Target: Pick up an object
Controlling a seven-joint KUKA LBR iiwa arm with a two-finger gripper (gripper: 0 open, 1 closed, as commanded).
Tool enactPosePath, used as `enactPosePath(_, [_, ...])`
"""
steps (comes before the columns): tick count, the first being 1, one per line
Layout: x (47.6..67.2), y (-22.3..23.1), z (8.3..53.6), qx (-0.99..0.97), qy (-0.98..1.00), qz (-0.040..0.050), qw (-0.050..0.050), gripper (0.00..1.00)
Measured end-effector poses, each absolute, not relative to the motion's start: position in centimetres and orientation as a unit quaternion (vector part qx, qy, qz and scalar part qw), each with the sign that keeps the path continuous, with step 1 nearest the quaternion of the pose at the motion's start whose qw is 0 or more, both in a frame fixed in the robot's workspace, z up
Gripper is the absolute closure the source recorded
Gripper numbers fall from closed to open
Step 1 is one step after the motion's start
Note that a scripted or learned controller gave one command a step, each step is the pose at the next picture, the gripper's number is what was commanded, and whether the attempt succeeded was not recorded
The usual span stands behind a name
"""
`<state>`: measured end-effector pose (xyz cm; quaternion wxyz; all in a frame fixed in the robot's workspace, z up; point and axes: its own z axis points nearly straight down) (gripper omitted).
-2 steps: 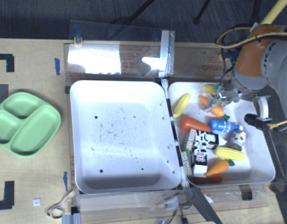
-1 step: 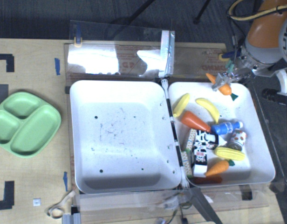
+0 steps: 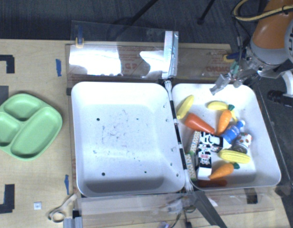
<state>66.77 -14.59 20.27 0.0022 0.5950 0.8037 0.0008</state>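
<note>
The arm enters from the upper right, and most of it is cut off by the frame edge; its orange band and grey wrist show near the corner. The gripper (image 3: 226,82) hangs over the far rim of the right bin (image 3: 266,141), small and blurred, so I cannot tell how its jaws stand, and nothing can be seen between them. It touches none of the toys.

The right bin holds a crowded heap near its middle. A yellow banana (image 3: 185,106) lies at the left, tilted, just beside the bin's left wall. An orange-red carrot (image 3: 200,123) lies next to it, pointing down to the right. A smaller yellow piece (image 3: 216,105) sits near the far side, and a second carrot (image 3: 224,121) stands slanted just below it. A blue bottle (image 3: 233,130) touches that carrot. Below are a black-and-white cow-patterned block (image 3: 207,151), a corn cob (image 3: 235,156) and a third carrot (image 3: 221,171) near the front wall. Several pieces overlap, and the small item right of the bottle is too unclear to name.

The left bin (image 3: 122,137) is white with faint scuffs and a few dark dots. A clear plastic sheet (image 3: 122,56) stands behind it, catching glare. On the light wooden bench (image 3: 32,184), well left of the bins, rests a green divided plate (image 3: 26,126). Black tape corners and blue tape marks dot the bench. Dark carpet and stand legs lie beyond.
</note>
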Motion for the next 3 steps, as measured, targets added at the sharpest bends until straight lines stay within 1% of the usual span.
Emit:
enactPosePath(1, [64.1, -19.5, 11.5, 0.590, 0.808, 0.0006, 0.001, 0.00])
enactPosePath(2, [60.5, -18.5, 8.6, 0.563, 0.826, 0.0009, 0.001, 0.00])
enactPosePath(3, [60.5, -18.5, 8.6, 0.563, 0.826, 0.0010, 0.001, 0.00])
